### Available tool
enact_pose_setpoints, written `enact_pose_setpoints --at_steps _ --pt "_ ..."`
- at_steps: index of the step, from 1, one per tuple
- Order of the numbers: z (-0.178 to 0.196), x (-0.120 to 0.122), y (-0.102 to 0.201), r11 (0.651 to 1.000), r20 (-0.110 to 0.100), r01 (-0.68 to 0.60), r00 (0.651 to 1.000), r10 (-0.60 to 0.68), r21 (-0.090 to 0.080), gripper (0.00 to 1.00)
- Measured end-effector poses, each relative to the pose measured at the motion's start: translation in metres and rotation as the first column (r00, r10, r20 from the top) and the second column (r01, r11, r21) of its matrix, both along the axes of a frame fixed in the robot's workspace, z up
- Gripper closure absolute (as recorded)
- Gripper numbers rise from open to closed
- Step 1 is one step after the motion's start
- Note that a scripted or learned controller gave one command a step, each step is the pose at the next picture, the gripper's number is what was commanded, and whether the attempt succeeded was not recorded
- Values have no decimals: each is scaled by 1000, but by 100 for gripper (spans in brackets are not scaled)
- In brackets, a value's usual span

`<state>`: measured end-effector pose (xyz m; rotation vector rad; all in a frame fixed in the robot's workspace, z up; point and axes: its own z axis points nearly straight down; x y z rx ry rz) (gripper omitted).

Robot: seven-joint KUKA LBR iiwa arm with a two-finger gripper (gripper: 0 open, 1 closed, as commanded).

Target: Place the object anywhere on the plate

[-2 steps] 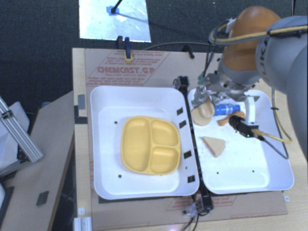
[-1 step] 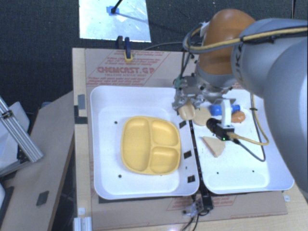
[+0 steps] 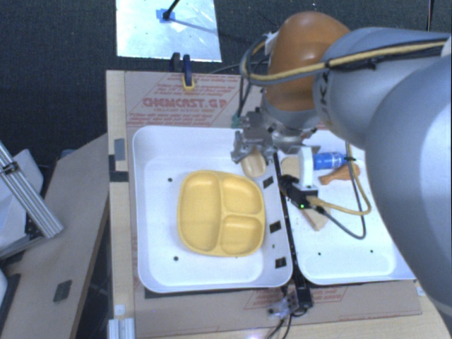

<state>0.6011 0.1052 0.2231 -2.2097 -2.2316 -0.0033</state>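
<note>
Camera view, and you're looking down on two white bins side by side on the table (image 3: 85, 210). In the left bin (image 3: 159, 154) sits the yellow plate (image 3: 220, 212), a rounded square with three compartments, lying flat near the bin's middle. Your arm (image 3: 381, 83) sweeps in from the right, grey with its orange band (image 3: 305, 55) bulking above the wrist, and the pincer (image 3: 252, 154) hangs over the upper right part of the left bin, just past the plate's upper right corner. Right under it you can see a small tan, rounded object (image 3: 253, 165), and it looks to sit at the fingertips, though you cannot tell from this angle whether the fingers are truly closed on it or just above it. That object is beside the plate's rim, not over any compartment. Over in the right bin (image 3: 353, 260) there's a blue and white bottle-like item (image 3: 323, 162) lying on its side, an orange-brown piece (image 3: 339, 174) just next to it, and a pale wedge (image 3: 316, 219) lower down, near a yellow cable (image 3: 346, 210) looping across the bin floor.
</note>
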Motion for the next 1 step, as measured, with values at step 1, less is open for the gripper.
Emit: enact_pose_setpoints --at_steps 1 --pt "0 0 -3 1000 0 5 1000 -5 -1 0"
